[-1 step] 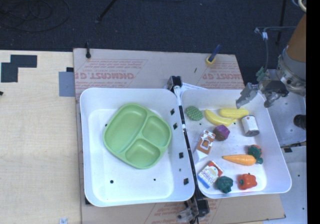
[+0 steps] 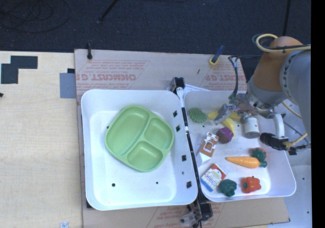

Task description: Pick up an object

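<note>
Broccoli and a glossy red pepper crowd your right bin's near rim; beyond, the tapered carrot, then the hand over the yellow piece, grip unreadable. The left bin's smooth green plate leaves room.

Green three-compartment plate lying tilted in the left white bin, near its middle. Brown cardboard sheet with red print spread under both bins, on the pale wooden bench. Black and grey patches on the bench just left of the cardboard. Blue-and-yellow clamp at the cardboard's far edge. Dark carpet beyond, crossed by black cables
</note>
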